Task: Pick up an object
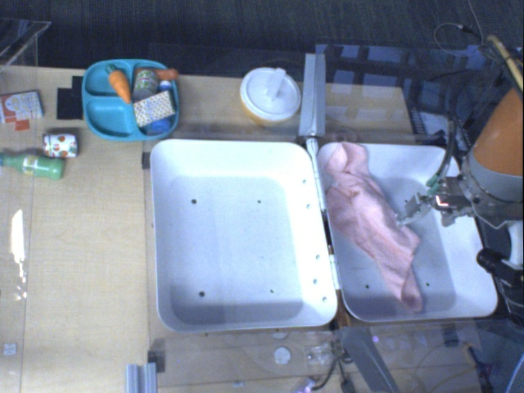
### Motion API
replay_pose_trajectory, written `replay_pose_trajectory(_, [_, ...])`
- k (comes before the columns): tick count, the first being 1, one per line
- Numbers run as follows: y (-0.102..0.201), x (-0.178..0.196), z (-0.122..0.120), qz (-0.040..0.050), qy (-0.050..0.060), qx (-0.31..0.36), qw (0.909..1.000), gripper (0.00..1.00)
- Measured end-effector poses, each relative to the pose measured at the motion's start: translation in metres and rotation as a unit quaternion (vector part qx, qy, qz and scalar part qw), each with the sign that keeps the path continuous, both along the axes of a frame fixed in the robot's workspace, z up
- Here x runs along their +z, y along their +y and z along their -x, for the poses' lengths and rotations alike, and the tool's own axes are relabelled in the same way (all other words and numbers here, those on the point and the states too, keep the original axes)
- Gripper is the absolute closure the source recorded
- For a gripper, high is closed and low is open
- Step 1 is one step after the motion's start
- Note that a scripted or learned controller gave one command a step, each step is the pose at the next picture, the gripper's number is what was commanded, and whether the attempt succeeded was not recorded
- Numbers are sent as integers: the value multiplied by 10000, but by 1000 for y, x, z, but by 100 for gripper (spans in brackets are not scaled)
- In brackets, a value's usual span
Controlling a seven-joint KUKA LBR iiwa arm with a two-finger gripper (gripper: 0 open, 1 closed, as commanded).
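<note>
A pink cloth (370,218) lies crumpled in the right white bin (467,297), running from the bin's back left corner down toward its front middle. My gripper (413,210) hangs low over the right bin, at the cloth's right edge about halfway along it. The grey arm with its orange band (498,142) comes in from the right above the bin's right rim. Nothing is seen lifted off the bin floor.
The left white bin (237,158) sits beside the right one, with a metal divider (310,97) behind their shared edge. Behind it stand a blue divided tray (123,101) of toy food and a white lidded tub (270,95). A green bottle (33,165) and small can (60,144) lie far left.
</note>
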State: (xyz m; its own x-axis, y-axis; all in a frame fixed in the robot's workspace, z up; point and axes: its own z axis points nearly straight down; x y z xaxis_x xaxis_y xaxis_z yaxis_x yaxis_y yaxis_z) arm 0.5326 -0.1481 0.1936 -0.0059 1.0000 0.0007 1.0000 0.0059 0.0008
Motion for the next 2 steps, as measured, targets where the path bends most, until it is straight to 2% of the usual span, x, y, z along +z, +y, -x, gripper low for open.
replay_pose_trajectory(1, [-42,-98,-19,11,-34,311,9995,0])
replay_pose_trajectory(2, [7,-103,-27,29,-73,1292,9916,0])
